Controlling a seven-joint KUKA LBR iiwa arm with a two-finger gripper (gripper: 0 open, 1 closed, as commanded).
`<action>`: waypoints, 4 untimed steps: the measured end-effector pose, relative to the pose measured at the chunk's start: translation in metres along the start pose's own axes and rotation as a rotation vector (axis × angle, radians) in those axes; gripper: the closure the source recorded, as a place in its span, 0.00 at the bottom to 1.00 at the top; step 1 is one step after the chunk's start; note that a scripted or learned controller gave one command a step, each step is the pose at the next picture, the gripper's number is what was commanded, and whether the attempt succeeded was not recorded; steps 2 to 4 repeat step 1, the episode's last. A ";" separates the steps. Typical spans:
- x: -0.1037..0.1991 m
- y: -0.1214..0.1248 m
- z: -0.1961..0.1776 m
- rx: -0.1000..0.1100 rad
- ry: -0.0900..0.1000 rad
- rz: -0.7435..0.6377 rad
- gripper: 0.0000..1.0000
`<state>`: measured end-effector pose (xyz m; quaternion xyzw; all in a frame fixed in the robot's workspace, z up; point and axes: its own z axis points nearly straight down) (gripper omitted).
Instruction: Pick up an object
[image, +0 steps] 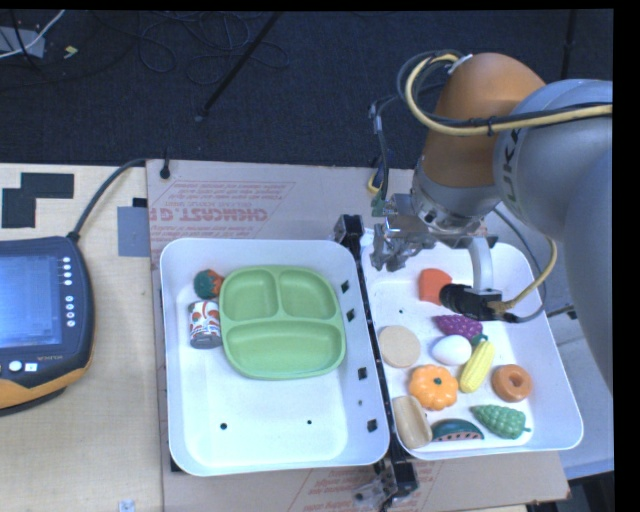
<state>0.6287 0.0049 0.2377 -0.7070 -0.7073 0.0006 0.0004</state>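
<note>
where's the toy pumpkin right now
The toy pumpkin sits in the right bin, near its front, just below the white egg and left of the corn cob.

The green divided plate (282, 322) takes up the upper middle of the left bin (190, 420). To the plate's left, a small can (205, 324) and a red-and-green ball (208, 283) crowd the gap to the bin wall. Below the plate the bin floor lies bare right down to the near rim, giving wide room to come down. Right of the plate, past the black divider (365, 330), the right bin (555, 400) is packed: cookie (400, 346), egg (451, 350), corn (477, 364), grapes (457, 325), pumpkin (433, 387), donut (511, 382), bread (411, 420) and watermelon slice (456, 431) sit near or touching one another. The arm (480, 120) overhangs that bin's upper part.
</note>
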 end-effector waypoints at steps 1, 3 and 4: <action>-0.004 0.006 0.005 0.001 0.000 0.001 1.00; -0.004 0.006 0.005 0.001 0.000 0.001 1.00; -0.004 0.006 0.005 0.001 0.000 0.001 1.00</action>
